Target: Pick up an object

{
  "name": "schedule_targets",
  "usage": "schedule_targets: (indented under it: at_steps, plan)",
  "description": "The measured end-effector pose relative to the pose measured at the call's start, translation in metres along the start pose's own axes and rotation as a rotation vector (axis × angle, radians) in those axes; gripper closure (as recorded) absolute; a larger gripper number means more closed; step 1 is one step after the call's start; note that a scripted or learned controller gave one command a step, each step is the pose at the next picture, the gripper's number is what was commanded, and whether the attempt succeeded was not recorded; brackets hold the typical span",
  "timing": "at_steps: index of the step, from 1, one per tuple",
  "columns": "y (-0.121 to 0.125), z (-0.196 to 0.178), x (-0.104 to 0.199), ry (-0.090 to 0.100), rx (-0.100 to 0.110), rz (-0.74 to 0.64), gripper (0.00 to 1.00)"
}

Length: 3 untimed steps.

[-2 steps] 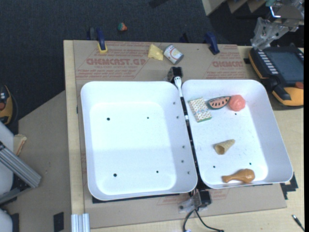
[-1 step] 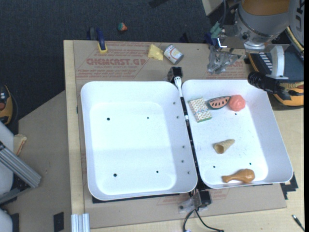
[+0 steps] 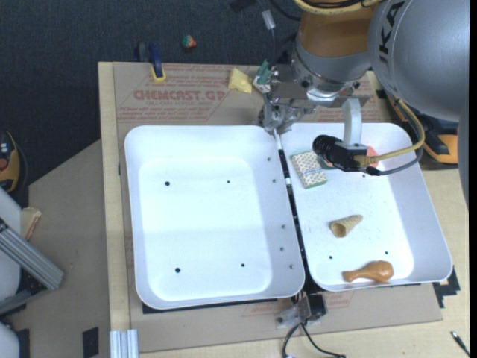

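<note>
The gripper (image 3: 275, 122) is seen at the far end of the seam where the left bin (image 3: 200, 226) and the right bin (image 3: 391, 213) meet, just above their rims. Whether it is open or closed cannot be told, and nothing is seen held in it.

Three things are found in the right bin. A small checkered pad (image 3: 308, 169) lies nearest, just in front of the gripper and a little to its right, close to the seam and apart from the gripper. A tan cone (image 3: 346, 225) is laid on its side farther toward the near edge, well apart from the gripper. An orange-brown drumstick (image 3: 369, 272) is set by the near rim, farthest from it.

Both bins are borne on a brown board (image 3: 186, 94) with red lettering, on which a yellow scrap (image 3: 240, 81) is seen behind the gripper.
</note>
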State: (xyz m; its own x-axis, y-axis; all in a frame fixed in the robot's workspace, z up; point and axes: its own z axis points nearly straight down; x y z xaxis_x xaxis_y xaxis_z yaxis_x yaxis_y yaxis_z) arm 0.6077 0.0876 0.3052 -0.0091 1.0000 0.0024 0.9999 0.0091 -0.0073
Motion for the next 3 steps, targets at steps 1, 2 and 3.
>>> schedule_targets:
  at_steps: [1,2,3]
  plan:
    - [-0.015,-0.241,0.024,0.002,-0.029,0.005,1.00]
    - [-0.005,-0.134,0.055,-0.004,0.004,0.006,1.00]
    - [0.010,-0.045,0.132,-0.003,0.004,0.002,1.00]
